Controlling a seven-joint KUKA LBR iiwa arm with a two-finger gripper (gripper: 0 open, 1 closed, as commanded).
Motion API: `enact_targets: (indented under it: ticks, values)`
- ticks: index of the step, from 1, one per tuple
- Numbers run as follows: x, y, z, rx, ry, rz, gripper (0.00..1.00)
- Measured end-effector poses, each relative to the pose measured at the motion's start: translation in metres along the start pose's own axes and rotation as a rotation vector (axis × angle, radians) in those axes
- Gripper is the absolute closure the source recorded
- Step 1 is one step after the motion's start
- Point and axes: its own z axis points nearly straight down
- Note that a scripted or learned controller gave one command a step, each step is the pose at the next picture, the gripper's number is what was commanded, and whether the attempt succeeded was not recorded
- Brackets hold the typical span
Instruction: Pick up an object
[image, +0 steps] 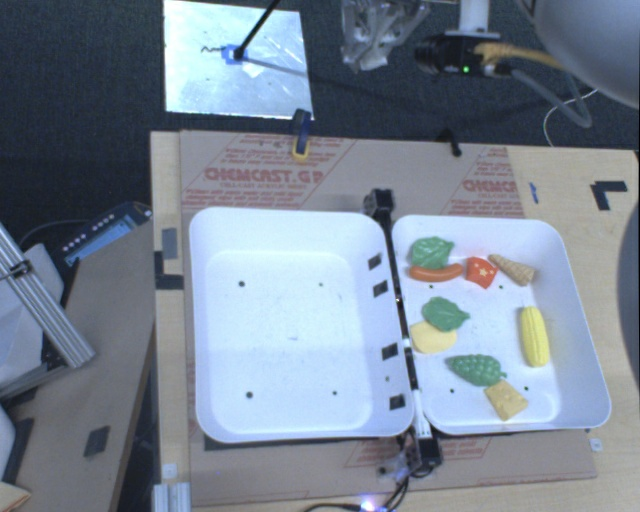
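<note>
— Where do we find the toys?
— All in the right bin (575, 330) — corn (534, 336) at its right side, grapes (476, 369) nearer us.
— And the gripper (372, 35)?
— At the top edge, blurred; its grip we cannot tell.

Toy foods (478, 330) in right bin (575, 300)

The 2 shallow white bins (290, 330) look like smooth, faintly glossy moulded plastic. The small toy foods, such as the yellow corn cob (534, 336), seem to be shiny plastic, though detail is poor. The pale wooden surface (170, 200) is matt, overlaid by a printed brown paper-faced sheet (330, 170).
</note>
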Motion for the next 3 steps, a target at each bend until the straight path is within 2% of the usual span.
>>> enact_targets:
  ticks: [1,2,3]
  values:
    - [0.061,-0.004,0.107,0.010,0.000,-0.012,1.00]
    - [0.057,-0.001,0.086,0.000,0.001,-0.008,1.00]
    - [0.057,-0.001,-0.006,-0.009,0.005,-0.010,1.00]
